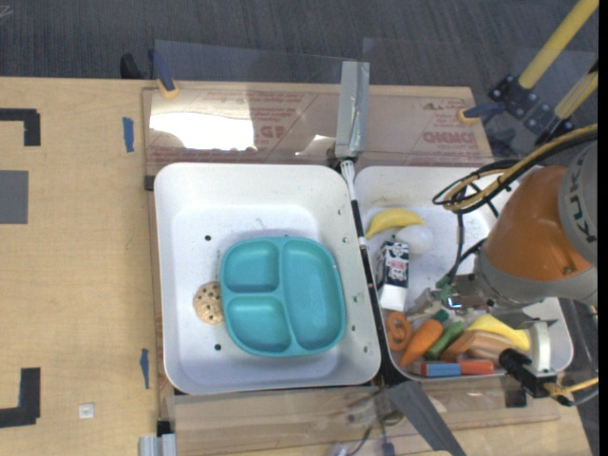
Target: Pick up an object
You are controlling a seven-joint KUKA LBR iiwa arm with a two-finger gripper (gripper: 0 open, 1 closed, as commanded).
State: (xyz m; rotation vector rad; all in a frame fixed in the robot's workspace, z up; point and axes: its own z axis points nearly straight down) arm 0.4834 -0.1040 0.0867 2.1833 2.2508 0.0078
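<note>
One pincer (454, 302) hovering over carrot (423, 342) in right bin (562, 350); spread: cannot tell. Descending squarely, centring on carrot advised.

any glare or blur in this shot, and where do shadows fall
In the camera view, bright glare sits on the clear panel behind the left bin; the teal tray and cookie look sharp; the arm darkens part of the right bin, and the toys beneath it look soft and crowded.
</note>
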